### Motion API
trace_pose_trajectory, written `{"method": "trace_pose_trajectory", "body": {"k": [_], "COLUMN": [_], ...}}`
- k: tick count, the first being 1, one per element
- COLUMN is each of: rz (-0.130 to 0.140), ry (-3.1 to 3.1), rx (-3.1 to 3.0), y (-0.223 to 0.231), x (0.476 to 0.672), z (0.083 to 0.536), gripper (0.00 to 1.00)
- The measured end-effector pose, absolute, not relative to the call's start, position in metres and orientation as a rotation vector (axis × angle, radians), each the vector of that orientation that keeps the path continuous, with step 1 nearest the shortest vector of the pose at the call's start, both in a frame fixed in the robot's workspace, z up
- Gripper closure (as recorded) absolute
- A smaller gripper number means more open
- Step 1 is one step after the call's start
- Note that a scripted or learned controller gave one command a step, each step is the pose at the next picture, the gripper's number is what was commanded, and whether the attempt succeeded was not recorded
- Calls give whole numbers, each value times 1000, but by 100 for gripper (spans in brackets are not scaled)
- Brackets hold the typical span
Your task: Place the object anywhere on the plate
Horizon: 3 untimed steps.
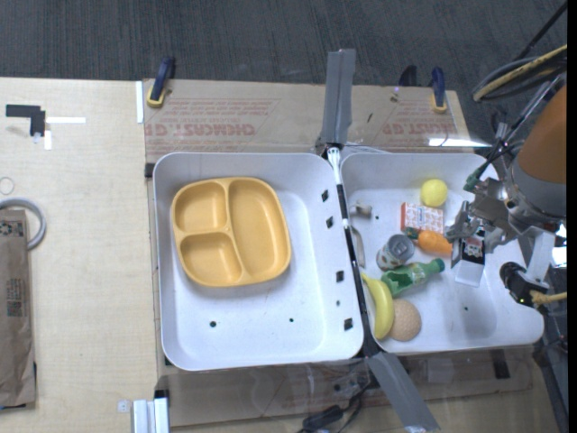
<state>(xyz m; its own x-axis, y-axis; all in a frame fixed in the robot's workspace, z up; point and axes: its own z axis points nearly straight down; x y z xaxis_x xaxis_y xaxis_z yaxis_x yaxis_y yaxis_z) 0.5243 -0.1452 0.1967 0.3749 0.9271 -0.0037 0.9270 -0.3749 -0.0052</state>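
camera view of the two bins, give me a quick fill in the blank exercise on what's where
1. The yellow plate lies in the ____ bin as the camera sees it.
2. The plate is divided into ____ compartments.
3. The green bottle lies on its ____ in the right bin.
4. The banana rests against that bin's ____ wall.

Missing words: left; three; side; left

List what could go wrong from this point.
1. The things in the right bin lie crowded: the carrot, can, green bottle and box touch or nearly touch, so the claw may nudge or lift a neighbour.
2. The plate sits in the left bin, across the raised divider; a loosely gripped item may drop on the way.
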Motion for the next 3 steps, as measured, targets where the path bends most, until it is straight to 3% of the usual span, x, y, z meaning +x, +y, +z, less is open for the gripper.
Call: {"method": "trace_pose_trajectory", "body": {"k": [3], "rz": [26], "ry": [-1759], "rx": [-2597], "y": [-147], "x": [524], "z": [220], "gripper": [100]}}
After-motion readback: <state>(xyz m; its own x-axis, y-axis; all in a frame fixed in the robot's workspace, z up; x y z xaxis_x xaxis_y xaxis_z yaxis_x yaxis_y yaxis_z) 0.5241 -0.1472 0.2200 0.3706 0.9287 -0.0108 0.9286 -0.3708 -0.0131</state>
